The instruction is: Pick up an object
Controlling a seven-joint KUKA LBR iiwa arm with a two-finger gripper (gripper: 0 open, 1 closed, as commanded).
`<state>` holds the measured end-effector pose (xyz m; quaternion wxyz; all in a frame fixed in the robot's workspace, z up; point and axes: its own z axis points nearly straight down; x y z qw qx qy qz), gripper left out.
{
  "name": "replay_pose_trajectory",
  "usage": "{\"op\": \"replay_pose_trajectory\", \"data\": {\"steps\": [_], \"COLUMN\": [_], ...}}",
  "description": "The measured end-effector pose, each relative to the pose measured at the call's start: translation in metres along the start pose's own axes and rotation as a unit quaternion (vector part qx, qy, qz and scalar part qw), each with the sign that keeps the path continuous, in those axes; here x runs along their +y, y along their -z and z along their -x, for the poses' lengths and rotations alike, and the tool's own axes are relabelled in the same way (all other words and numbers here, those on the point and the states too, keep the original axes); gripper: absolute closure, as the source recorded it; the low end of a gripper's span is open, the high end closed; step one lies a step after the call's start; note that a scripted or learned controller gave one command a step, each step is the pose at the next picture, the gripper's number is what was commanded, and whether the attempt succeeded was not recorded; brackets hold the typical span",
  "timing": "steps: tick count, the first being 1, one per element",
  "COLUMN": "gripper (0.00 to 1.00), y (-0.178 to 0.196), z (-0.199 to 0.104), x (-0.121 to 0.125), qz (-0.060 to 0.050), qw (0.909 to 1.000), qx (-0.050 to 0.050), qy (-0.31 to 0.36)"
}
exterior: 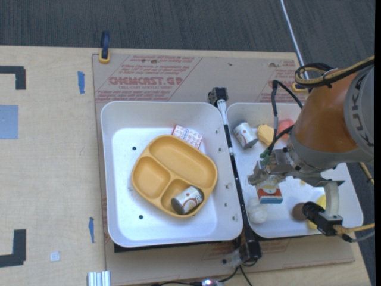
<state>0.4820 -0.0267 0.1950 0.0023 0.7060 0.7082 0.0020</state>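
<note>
Where the two shallow white plastic bins meet at centre frame, a thin dark rail divides them, and the arm [333, 121] reaches in from the right, its glossy orange band and grey casing covering much of the right bin [351, 213]. The gripper [266, 173] hangs low in that bin's left half, just above a small carton [271, 195] with red and blue print; whether it is open or closed cannot be told. Above it, at the upper left of that bin, lie a small silvery can [244, 134] on its side, a yellow lump [265, 134] and a pinkish object [286, 126]. A pale roundish thing [257, 212] rests near the lower left corner, a brown ball [299, 210] to its right.

In the left bin [119, 159], a smooth yellow three-compartment plate [178, 159] sits tilted, with a cylindrical can [188, 199] lying in its lower compartment. A flat red-and-white patterned packet [189, 135] touches the plate's upper rim. Bare white floor stays open along that bin's left and lower sides. The bins rest on a printed brown cardboard sheet [155, 76] over the pale wooden tabletop [47, 171].
</note>
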Motion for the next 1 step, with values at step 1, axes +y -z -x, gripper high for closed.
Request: {"op": "replay_pose_trajectory", "data": {"steps": [1], "gripper": [1.00], "y": [0.0103], "z": [-0.0002], "x": [0.0019], "qz": [0.002], "qw": [1.0000], "qx": [0.000], "qy": [0.001]}}
